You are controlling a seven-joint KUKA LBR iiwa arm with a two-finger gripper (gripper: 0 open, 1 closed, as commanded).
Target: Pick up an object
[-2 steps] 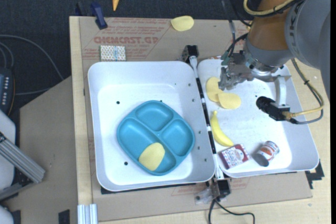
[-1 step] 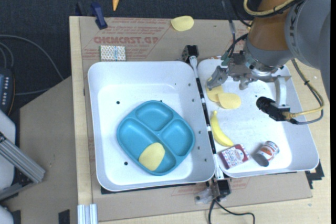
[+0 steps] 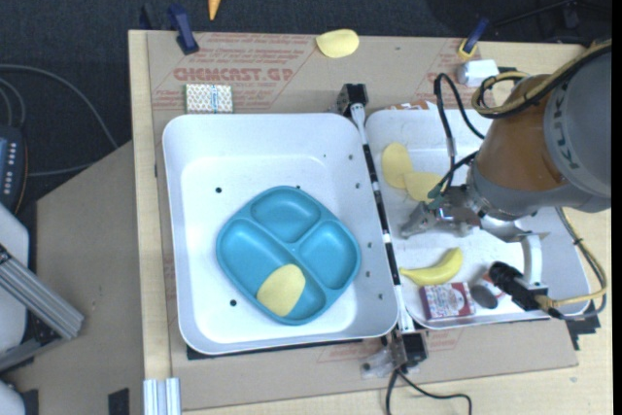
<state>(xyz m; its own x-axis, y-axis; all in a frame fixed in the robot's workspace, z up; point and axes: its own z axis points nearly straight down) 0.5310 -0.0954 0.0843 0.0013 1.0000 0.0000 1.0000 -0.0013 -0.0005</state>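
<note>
Wooden bench point(image 3: 146, 209) under two bins, we see the arm point(image 3: 544, 151) bent low over the right bin point(image 3: 573, 253), claw point(image 3: 420, 219) above a banana point(image 3: 434, 268), grip unclear to us.

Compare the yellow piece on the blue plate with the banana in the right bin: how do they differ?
The yellow piece is a rounded, blunt lump; the banana is long, thin and curved. The piece lies in a compartment of the blue plate in the left bin; the banana lies on the right bin's floor, below the hand. Both are yellow and lie flat.
</note>
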